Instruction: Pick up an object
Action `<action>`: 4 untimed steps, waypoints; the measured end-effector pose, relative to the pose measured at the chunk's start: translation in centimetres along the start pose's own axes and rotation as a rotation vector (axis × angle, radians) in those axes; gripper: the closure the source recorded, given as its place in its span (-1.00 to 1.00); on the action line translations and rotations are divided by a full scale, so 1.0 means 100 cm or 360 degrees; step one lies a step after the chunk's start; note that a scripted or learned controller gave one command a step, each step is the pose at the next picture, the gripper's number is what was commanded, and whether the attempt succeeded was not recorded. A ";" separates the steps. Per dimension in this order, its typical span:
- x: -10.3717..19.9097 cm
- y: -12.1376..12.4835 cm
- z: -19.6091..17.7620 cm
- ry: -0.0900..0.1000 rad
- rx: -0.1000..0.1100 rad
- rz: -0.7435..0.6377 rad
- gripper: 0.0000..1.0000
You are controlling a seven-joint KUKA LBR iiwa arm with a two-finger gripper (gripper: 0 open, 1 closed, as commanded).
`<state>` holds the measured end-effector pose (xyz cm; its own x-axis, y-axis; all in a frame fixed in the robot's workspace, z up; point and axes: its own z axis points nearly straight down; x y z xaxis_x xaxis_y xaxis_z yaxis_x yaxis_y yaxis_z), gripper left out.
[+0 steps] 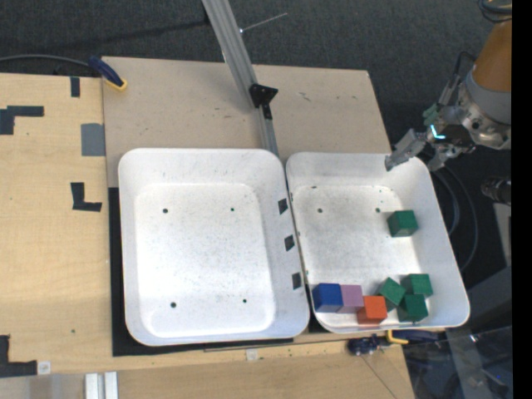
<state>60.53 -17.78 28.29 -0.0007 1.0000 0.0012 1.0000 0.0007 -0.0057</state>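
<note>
The right bin (pixel 432 191) holds several small blocks. One green block (pixel 402 223) lies alone near its right wall. Along the near edge sit a blue block (pixel 327 297), a purple block (pixel 352 296), an orange block (pixel 373 308) and three green blocks (pixel 413 307) packed into the near right corner. My gripper (pixel 418 153) hangs over the bin's far right corner, above the rim, open with nothing between its fingers. It is well apart from every block.
The left bin (pixel 133 223) lies beside the right one. A slanted metal bar (pixel 237 48) runs from the top down to the gap between the bins. Cables hang off the bench's right side.
</note>
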 end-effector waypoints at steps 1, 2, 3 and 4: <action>0.000 0.001 -0.003 -0.0003 -0.0007 -0.0002 -1.00; 0.002 0.010 0.052 -0.0003 0.0001 -0.0002 -1.00; 0.005 0.003 0.098 -0.0003 0.0001 0.0000 -1.00; 0.009 -0.001 0.143 -0.0002 0.0001 -0.0001 -1.00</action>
<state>60.35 -16.82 13.96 -0.0014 1.0000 -0.0002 1.0000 0.0013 -0.0065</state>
